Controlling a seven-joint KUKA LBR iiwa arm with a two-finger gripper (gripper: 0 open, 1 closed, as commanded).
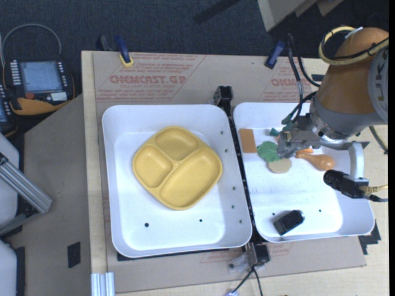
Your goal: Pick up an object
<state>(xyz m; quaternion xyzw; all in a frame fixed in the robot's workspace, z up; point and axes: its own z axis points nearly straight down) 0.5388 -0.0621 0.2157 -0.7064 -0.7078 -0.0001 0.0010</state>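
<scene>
My gripper (289, 145) hangs low in the upper middle of the right bin (308, 227), over a cluster of small items. Under and beside it lie a green piece (266, 150), a beige round piece (279, 166) and an orange drumstick-shaped piece (318, 160). An orange-brown flat strip (247, 140) lies to the left near the bin's wall. A black block (288, 221) sits near the bin's front. The wrist hides the fingertips.
The left bin (123, 221) holds a yellow divided plate (178, 167) in its middle. A black divider with clamps runs between the bins (237, 159). A black cable fitting (343, 184) sticks out over the right bin's right side.
</scene>
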